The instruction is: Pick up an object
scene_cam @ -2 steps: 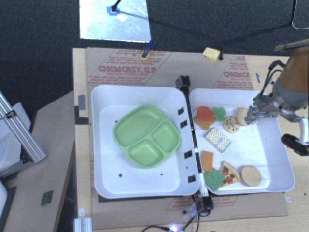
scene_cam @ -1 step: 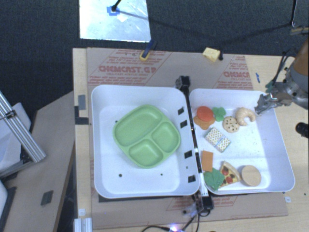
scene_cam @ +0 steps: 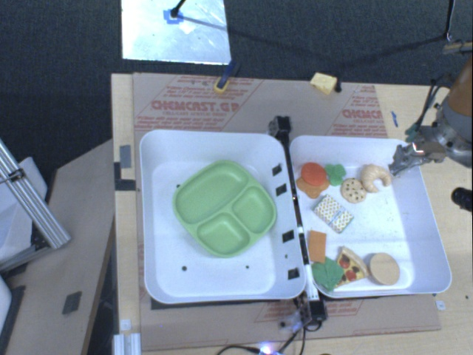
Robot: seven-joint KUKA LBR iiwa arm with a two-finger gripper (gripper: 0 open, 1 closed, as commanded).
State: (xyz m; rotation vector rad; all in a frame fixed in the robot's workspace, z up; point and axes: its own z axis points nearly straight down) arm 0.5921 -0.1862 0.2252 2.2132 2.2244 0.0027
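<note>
Looking like a robotics lab — not a home or kitchen. Two shallow white bins are sitting side by side on a bench covered with printed cardboard sheeting. Toy play food is lying in the right bin, a green divided plate in the left. Cables are running across dark carpet, an aluminium frame is standing at left — a grey industrial arm is reaching in.

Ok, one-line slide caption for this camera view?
Gripper poised at the right bin's upper right edge beside a croissant, toy foods spread below; the left bin holds a green divided plate.
</note>
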